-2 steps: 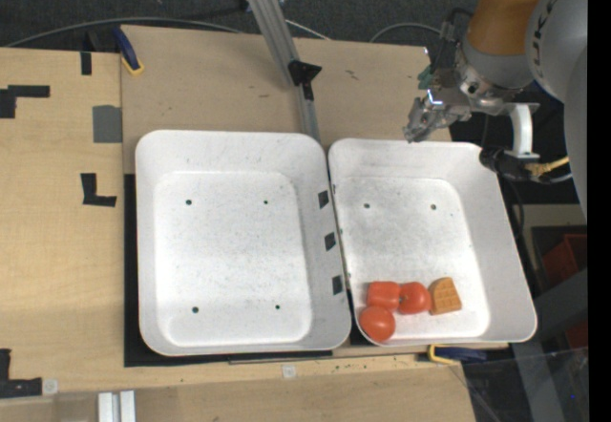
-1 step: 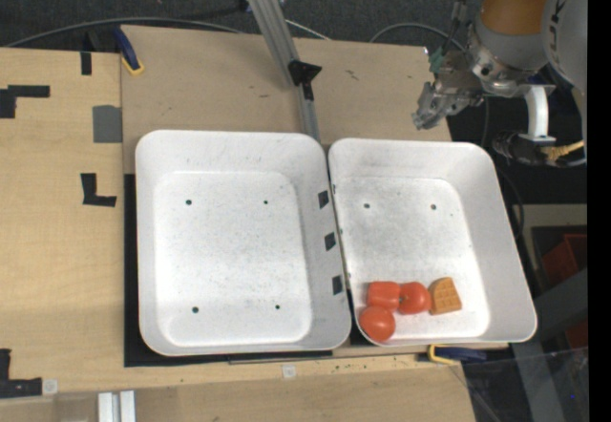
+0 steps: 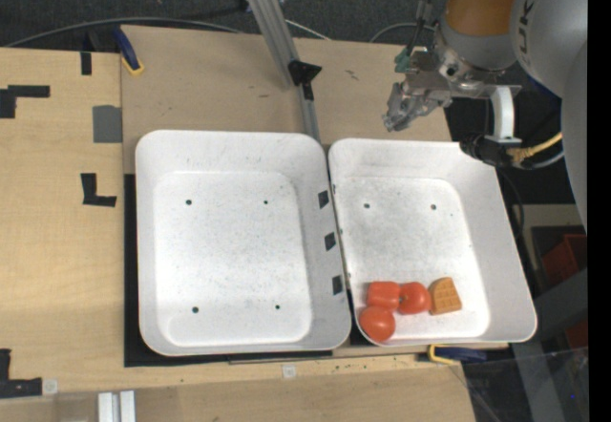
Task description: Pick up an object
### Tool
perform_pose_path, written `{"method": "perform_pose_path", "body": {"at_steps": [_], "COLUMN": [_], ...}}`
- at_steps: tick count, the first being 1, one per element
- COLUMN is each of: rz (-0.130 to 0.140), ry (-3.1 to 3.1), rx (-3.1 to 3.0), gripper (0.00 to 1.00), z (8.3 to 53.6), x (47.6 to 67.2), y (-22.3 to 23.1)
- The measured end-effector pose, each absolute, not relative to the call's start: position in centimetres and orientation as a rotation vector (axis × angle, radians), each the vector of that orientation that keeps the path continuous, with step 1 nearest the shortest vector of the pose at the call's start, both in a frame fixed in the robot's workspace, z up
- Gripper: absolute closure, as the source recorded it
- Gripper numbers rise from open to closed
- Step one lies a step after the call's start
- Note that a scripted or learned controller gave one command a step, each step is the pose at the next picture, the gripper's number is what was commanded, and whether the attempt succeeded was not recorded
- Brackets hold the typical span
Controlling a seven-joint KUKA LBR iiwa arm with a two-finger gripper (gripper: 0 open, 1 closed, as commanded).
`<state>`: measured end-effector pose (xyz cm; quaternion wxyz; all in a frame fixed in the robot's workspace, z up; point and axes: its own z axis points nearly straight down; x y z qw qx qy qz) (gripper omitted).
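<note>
Beyond the right bin's [image 3: 496, 220] far rim, the gripper [image 3: 401, 115] hangs tilted, fingers near-closed, holding nothing.

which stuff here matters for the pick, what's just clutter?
Job:
gripper, above the right bin's far rim
right bin
three red pieces and a tan block, clustered at its near edge

Lying about:
left bin
metal pole
black tape marks

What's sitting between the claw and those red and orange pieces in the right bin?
Nothing: the camera view shows only bare white floor of the right bin between the claw and the red and orange pieces.
</note>
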<state>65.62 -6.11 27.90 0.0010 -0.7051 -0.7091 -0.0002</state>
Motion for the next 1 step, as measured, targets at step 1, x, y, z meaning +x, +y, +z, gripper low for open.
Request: {"method": "perform_pose_path", "body": {"at_steps": [1], "rz": [0.004], "ry": [-2.225], "rx": [-2.212], "gripper": [1.00], "z": [25.80], "x": [64.85], "y": [-0.75]}}
